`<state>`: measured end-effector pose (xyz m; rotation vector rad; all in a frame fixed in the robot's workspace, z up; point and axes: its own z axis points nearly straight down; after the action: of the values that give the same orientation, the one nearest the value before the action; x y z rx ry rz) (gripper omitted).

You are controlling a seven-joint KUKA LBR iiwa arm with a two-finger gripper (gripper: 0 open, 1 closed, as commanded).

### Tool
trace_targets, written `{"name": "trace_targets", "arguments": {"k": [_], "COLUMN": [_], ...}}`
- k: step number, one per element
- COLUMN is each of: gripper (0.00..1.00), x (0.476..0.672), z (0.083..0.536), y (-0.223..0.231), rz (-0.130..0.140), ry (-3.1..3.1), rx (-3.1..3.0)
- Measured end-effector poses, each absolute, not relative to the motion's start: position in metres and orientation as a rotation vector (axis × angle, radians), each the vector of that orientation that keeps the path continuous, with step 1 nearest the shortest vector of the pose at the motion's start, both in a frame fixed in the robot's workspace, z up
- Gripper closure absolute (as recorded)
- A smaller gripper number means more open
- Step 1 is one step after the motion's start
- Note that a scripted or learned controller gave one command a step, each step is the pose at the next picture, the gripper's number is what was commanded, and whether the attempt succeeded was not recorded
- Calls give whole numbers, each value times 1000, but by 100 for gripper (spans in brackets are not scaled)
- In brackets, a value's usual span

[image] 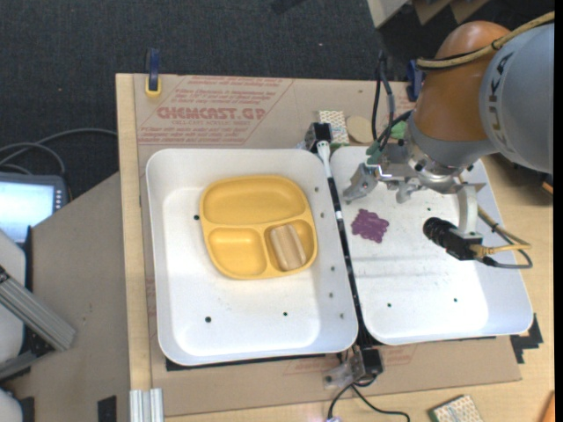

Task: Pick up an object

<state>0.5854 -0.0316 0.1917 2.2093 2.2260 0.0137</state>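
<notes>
Grapes (370,226), a purple bunch, lie just below my gripper (384,183). Whether I'm spread or closed, I can't tell. Descending off-centre, I could nudge them aside and grasp nothing.

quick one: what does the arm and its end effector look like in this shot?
The arm has rounded grey links with an orange band above the wrist. Below sits the gripper, a metallic silver assembly with dark cables looping up to it. A black cylindrical part with a yellowish cable sticks out beside it.

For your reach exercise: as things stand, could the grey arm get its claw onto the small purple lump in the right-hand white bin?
Probably yes. The small purple lump lies alone on the right-hand white bin's floor, with the claw just above it in this view and nothing between them.
</notes>
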Motion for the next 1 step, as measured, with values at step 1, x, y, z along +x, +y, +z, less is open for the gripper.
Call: {"name": "trace_targets", "arguments": {"k": [1], "gripper": [0], "x": [519], "z": [196], "y": [9], "rz": [-5], "ry": [2230], "rx": [2223]}}
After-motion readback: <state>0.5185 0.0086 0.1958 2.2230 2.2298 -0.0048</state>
